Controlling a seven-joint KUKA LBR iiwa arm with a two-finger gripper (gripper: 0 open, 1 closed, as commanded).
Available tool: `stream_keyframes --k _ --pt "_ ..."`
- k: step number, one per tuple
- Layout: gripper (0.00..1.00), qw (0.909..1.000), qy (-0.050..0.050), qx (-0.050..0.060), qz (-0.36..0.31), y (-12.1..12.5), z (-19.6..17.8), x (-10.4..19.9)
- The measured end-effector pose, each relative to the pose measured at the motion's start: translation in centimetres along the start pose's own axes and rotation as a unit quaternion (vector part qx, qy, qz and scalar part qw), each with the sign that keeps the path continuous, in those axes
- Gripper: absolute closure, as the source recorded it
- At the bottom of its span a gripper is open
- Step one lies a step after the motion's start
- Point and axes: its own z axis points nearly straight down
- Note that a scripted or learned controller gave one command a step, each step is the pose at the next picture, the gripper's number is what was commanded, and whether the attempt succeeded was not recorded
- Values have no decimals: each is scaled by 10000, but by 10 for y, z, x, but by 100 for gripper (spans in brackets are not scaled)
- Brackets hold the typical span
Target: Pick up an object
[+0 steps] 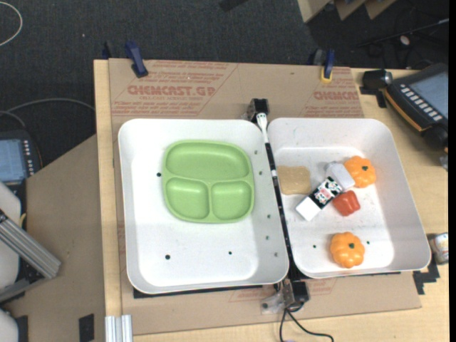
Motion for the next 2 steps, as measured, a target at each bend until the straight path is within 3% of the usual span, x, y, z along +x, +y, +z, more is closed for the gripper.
stream_keyframes --k 1,2 --pt "100 9999 -67 -135 -4 12 -132 -16" --pt "100 10000 1 6 2 0 -12 -5"
